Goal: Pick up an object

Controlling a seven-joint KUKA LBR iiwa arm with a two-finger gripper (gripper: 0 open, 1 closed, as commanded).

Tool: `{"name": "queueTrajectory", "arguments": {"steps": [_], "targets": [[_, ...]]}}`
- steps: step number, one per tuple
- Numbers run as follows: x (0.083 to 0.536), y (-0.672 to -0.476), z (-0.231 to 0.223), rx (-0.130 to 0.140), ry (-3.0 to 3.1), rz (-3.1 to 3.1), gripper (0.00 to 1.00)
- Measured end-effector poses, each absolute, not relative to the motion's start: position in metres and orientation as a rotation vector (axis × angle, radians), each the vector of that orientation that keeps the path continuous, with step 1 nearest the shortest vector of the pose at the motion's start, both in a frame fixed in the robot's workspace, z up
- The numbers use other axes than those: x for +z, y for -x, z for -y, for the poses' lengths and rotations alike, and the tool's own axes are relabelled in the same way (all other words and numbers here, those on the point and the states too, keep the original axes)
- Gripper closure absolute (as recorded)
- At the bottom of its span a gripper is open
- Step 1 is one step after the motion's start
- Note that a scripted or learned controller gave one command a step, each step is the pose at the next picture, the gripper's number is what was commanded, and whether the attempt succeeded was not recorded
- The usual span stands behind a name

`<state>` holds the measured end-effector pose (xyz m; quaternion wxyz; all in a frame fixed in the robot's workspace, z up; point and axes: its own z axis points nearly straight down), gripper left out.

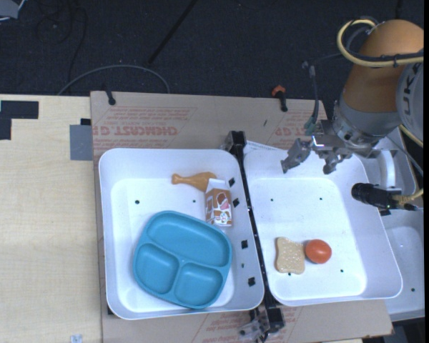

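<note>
Left bin point(114, 191): blue tray point(182, 258) at 6 o'clock, drumstick point(194, 180) at 12, small carton point(219, 207) just beside it. Right bin point(343, 284): bread slice point(289, 256) touching tomato point(317, 251), at 6. Gripper point(313, 161) hangs over right bin's 12 o'clock rim, fingers spread apart, nothing between them.

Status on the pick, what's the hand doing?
Hand open, holding nothing, above right bin's far edge. Tomato and bread slice side by side near that bin's front. Nothing blocking them.
</note>
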<state>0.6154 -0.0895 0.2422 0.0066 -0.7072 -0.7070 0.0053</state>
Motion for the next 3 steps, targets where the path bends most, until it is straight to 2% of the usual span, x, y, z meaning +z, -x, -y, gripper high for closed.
{"name": "queueTrajectory", "arguments": {"steps": [1,2,3], "targets": [[0.250,-0.618,0.090,0.003,2.217,2.221,0.00],[0.187,-0.614,0.092,0.008,2.217,2.217,0.00],[0.142,-0.616,0.096,0.007,2.218,2.218,0.00]]}}
